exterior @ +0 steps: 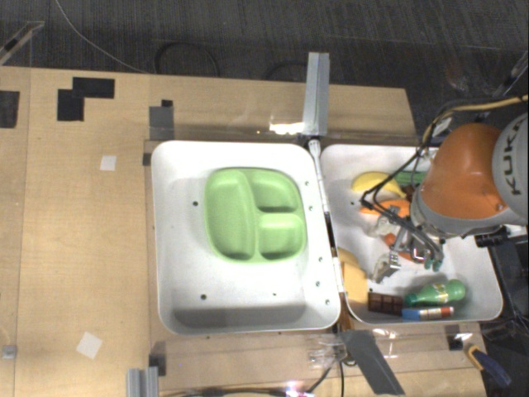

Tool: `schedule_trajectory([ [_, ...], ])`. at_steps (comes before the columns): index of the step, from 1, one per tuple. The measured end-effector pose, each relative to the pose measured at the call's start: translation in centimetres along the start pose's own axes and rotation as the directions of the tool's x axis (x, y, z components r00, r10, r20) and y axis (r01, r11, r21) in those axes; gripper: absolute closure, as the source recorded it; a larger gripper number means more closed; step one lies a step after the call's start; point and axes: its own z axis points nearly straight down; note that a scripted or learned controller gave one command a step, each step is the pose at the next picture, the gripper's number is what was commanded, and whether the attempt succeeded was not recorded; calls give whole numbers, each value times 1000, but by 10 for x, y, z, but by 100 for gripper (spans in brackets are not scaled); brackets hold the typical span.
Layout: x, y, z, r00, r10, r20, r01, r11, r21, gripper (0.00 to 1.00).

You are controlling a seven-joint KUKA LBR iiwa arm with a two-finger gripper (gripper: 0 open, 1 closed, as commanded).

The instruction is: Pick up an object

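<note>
Matt green plastic tray [252, 213], wooden bench [74, 246]

light: even, overhead | glare: left bin [178, 222] rim | shadows: soft | focus: slightly soft overall

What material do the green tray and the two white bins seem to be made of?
The green tray looks like moulded plastic, matt, with soft rounded compartments. The white bins look like thin plastic too, smooth with a slight sheen, though painted metal is possible.

Wooden bench [74, 246] bears two white bins: left bin [178, 304], right bin [488, 292], rims touching side by side.
</note>
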Motion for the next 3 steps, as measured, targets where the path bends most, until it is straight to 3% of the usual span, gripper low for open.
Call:
schedule_trajectory([
  [1, -27, 24, 1, 999, 44, 1, -44, 999, 1, 0],
  [2, -108, 1, -11, 999, 32, -12, -32, 999, 1, 0],
  [3, -50, 24, 2, 996, 85, -1, -85, 996, -1, 0],
])
